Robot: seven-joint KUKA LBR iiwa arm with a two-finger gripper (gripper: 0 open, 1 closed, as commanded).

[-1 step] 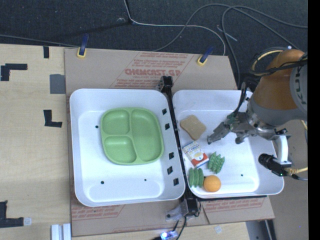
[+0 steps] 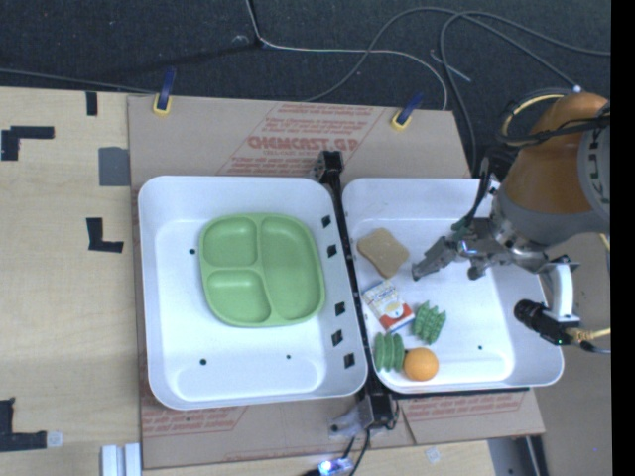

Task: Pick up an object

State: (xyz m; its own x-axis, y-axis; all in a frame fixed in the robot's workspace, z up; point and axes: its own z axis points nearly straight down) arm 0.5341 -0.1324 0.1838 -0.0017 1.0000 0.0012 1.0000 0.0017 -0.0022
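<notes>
1. You have two bins side by side on the bench: the left bin [image 2: 159, 296] and the right bin [image 2: 516, 350], touching along a central divider
2. In the left bin lies a compartment plate [image 2: 263, 269], near its middle
3. In the right bin, toward its left side, a slice of bread [image 2: 383, 251] lies farthest back
4. Just in front of the bread sits a small carton [image 2: 388, 305]
5. Right of the carton lies a leafy vegetable [image 2: 430, 320]
6. At the front, a pod vegetable [image 2: 388, 350] lies left of an orange [image 2: 422, 364], touching it
7. The gripper [image 2: 451, 258] hangs over the right bin, to the right of the bread
</notes>
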